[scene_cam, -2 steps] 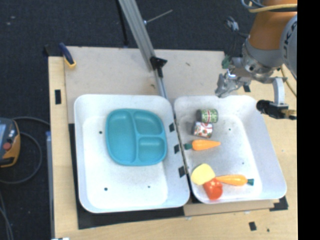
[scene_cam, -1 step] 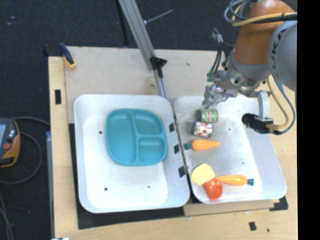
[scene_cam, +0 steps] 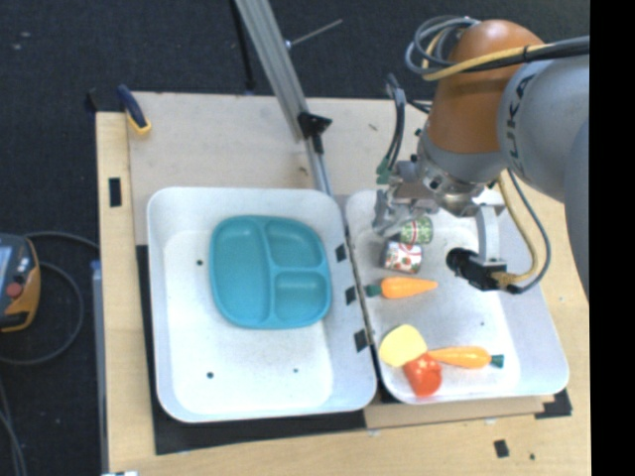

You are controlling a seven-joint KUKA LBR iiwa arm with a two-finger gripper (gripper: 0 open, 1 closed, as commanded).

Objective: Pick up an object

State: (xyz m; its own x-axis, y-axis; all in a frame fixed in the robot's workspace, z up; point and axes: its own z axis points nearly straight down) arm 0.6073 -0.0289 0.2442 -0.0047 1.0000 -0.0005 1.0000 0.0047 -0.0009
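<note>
A small can [scene_cam: 404,257] with a red-and-white patterned label lies on its side beside a green-labelled can [scene_cam: 417,231] near the right bin's [scene_cam: 536,310] far left corner. Just nearer in that bin rests an orange carrot [scene_cam: 407,288]; nearer still, a yellow lemon-like piece [scene_cam: 402,344], a red pepper [scene_cam: 424,376] and a second carrot [scene_cam: 464,357] cluster.

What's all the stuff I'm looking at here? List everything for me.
Bins: two, white, side by side on the bench.
Divided plate: one, teal, in the left bin.
Cans: two, with red and green labels, right bin, under the gripper.
Carrots: two, orange, right bin, one mid, one near the front.
Yellow piece: one, right bin front.
Red piece: one, beside the yellow piece.
Metal rail: one, grey, slanting over the bench.
Arm: one, grey and orange, from the right.
Gripper: one, above the cans.
</note>
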